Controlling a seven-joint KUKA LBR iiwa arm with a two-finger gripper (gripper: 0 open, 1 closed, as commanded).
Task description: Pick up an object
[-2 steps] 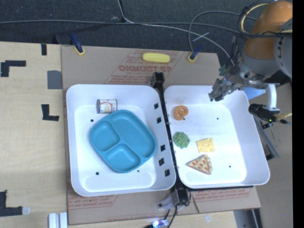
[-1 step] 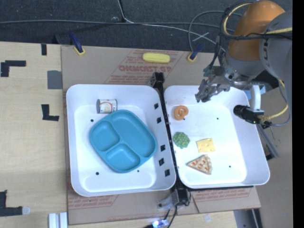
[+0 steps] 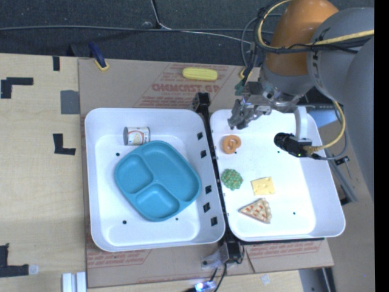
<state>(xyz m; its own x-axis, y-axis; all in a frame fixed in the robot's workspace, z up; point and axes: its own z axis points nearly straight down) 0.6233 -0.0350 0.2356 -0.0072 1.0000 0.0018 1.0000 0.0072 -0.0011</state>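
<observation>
The claw (image 3: 239, 119) hangs over the upper left corner of the right bin (image 3: 316, 221), just above the small doughnut (image 3: 230, 143); I cannot tell how it is set. Lower in that bin lie a green broccoli piece (image 3: 231, 179), a cheese slice (image 3: 262, 185) and a pizza slice (image 3: 256, 211)

One fixed camera above the bench.
Looking down at a slant on both white bins (image 3: 97, 163), from moderate height, with the arm (image 3: 340, 41) entering from the right.
</observation>
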